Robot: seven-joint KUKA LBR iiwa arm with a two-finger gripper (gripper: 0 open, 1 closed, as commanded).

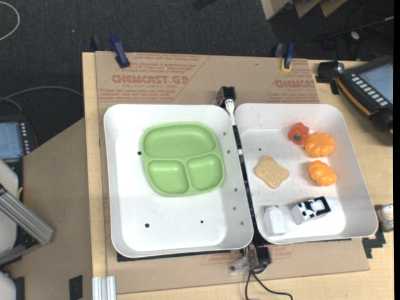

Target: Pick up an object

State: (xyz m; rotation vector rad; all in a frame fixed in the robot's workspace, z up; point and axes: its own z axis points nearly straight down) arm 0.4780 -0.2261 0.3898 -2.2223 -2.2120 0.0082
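You see two white bins side by side on the worktop [187,70]. The left bin [125,217] holds a green tray [182,159] with three compartments, near its middle. The right bin [350,167] holds the small things for picking: a red piece [298,132] touches an orange pumpkin [320,144] near the far side, a second orange piece [322,172] lies just below them, a tan cracker [271,171] lies to their left, and a black-and-white toy [310,209] lies beside a white block [274,220] at the near edge. You cannot tell the state of the claw from this view.
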